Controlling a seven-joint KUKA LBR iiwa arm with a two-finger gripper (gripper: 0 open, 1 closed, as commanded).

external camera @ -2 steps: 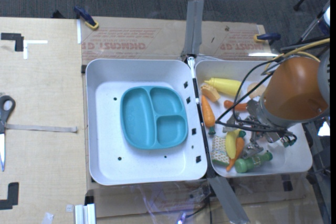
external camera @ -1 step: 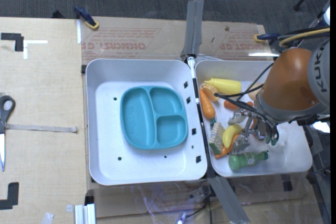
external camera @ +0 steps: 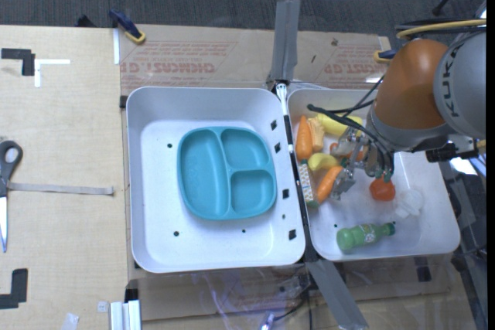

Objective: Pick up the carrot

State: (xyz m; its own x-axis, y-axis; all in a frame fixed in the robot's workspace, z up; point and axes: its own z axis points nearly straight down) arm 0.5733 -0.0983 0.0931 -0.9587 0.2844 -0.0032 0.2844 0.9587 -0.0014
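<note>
Carrot: right bin, toward its left wall, lying aslant beside the gripper. Likely light, rigid, smooth plastic; grip across its thicker middle. Jaws: state cannot be told.

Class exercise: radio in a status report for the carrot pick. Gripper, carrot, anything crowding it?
Gripper low in right bin, beside carrot; grasp unclear. Carrot lies slanted near the bin divider. Crowded: yellow pieces and another orange piece close by.

The grey robot arm bears black letters "KU". Red print on the brown cardboard sheet is unreadable.
</note>
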